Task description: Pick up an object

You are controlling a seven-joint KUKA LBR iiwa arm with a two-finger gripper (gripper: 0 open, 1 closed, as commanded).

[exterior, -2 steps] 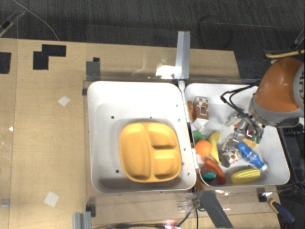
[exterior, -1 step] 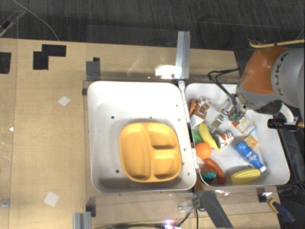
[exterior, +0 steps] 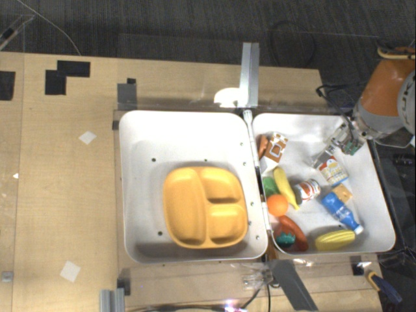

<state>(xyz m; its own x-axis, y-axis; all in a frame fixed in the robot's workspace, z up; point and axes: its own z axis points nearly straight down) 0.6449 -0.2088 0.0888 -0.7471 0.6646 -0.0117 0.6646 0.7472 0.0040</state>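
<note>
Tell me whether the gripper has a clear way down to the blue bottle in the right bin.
Probably yes. The blue bottle lies uncovered near the bin's right wall, and the gripper hovers just above it in the picture, with a small carton between.

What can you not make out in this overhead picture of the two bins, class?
- Grey arm with orange band: cut off by the right edge.
- Print on the small white carton: too small to read.
- Dark red toy in the right white bin: shape unclear, crowded against neighbours.

tray [exterior: 205,207] yellow | bottle [exterior: 341,212] blue | bins [exterior: 140,142] white | banana [exterior: 284,186] yellow
</note>
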